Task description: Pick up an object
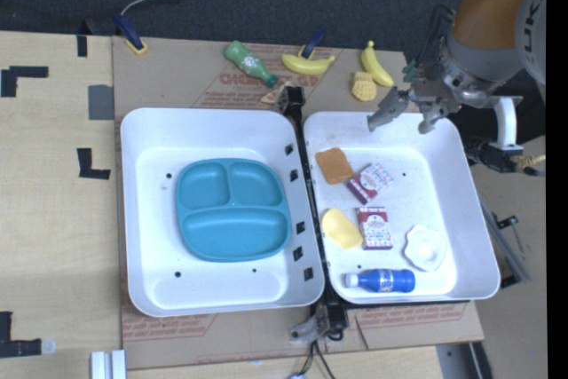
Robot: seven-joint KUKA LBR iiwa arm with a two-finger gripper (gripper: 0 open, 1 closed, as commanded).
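Observation:
My gripper hangs over the far rim of the right bin, fingers spread open with nothing between them. Below it in that bin lie a brown flat piece, a small red-and-white packet, a red carton, a yellow lump, a white cup-like thing and a blue bottle on its side at the near wall. The brown piece is the closest to the gripper, down and to the left.
The left bin holds a blue divided plate. Behind the bins on the cardboard lie a green bottle, two bananas and a yellow corn piece. A black divider runs between the bins.

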